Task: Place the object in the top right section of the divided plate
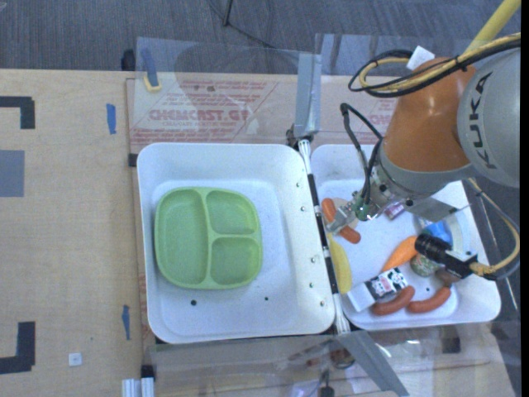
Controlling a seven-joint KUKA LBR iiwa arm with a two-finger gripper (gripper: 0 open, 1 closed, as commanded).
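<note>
Even, diffuse overhead light; shadows faint. White bins [223,321] bright, near washed out. Glare streaks on clear panel [248,64] at top. Overall soft focus, low resolution; small items in right bin [483,304] blurred. Worktop [66,222] evenly lit.

One camera sits high over the bench [66,222] and looks down at a slant. It is far enough away to take in both white bins: the left bin [165,304] near the middle, the right bin [479,304] by the right side. The arm [430,122] comes in from the right, close and big. Grey floor [83,15] runs along the top.
</note>
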